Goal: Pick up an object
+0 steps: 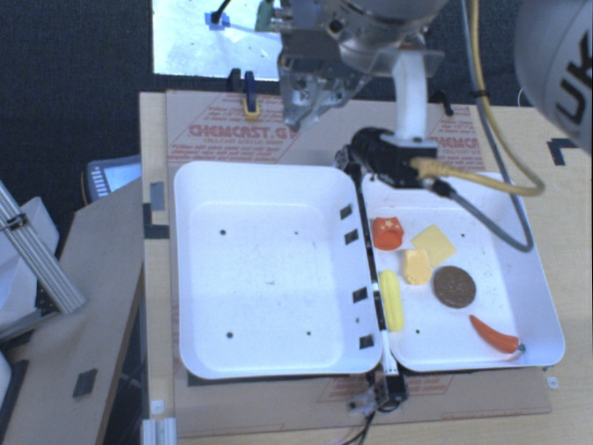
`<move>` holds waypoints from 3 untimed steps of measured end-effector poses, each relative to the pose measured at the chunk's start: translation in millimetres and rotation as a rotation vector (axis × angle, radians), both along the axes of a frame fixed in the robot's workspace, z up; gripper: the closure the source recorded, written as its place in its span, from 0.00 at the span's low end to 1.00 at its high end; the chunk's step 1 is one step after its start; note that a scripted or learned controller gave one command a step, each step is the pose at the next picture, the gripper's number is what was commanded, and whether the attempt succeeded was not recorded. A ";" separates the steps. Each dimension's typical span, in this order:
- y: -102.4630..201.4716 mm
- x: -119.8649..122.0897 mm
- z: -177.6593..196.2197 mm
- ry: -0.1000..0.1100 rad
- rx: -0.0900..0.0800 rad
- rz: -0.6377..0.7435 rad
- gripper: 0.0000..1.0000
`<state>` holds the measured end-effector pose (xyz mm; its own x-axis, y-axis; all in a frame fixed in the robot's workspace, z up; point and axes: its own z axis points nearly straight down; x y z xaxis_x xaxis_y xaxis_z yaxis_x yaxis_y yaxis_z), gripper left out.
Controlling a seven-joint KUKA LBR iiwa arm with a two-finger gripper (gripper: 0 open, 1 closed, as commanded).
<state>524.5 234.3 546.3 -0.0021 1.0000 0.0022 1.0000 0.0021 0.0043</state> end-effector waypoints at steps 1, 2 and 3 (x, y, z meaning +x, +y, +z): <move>-97.1 25.1 -11.7 0.002 -0.005 -0.011 1.00; -90.5 24.0 0.3 -0.001 -0.001 0.002 1.00; -90.5 24.3 11.6 -0.004 -0.001 0.004 1.00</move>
<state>548.7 143.8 557.9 -0.0063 1.0000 0.0015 0.9999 0.0063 0.0079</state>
